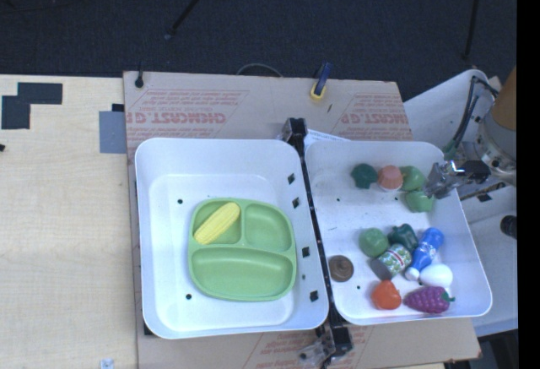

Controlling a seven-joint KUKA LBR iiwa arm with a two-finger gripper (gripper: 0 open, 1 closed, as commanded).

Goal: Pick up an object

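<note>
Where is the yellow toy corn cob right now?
The yellow toy corn cob lies in the upper-left compartment of the green divided plate, inside the left white bin.

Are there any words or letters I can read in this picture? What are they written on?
Red print on the cardboard sheet behind the left bin: upside down and blurred, too unclear to read.
The same red print on the cardboard behind the right bin: also upside down, too blurred to read.
Label on the small can in the right bin: too small to read.
Blue bottle: no readable text.
</note>
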